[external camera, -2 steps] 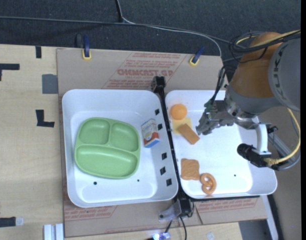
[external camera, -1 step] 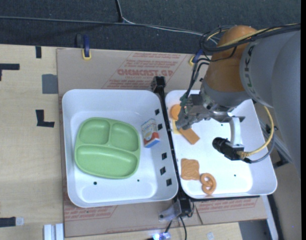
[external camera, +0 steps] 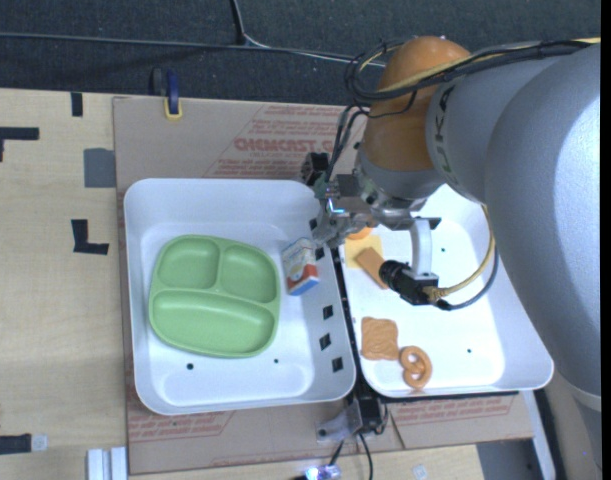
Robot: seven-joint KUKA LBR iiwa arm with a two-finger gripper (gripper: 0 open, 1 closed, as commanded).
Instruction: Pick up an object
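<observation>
My gripper (external camera: pixel 332 218) hangs over the wall between the two bins, at their far end. Just below and left of it, a small white carton with red and blue marks (external camera: pixel 300 267) lies in the left bin against its right wall. An orange wedge (external camera: pixel 368 259) sits in the right bin, right under the wrist and partly hidden by it. Nearer the front of the right bin lie a tan square cracker (external camera: pixel 378 338) and a pretzel (external camera: pixel 416 365). I see nothing held in the gripper.
A green divided plate (external camera: pixel 215 293) takes up most of the left bin (external camera: pixel 165 388). The grey arm and its orange band (external camera: pixel 415 98) cover the far part of the right bin (external camera: pixel 495 358). A black fitting with a yellow cable (external camera: pixel 405 280) hangs by the wedge.
</observation>
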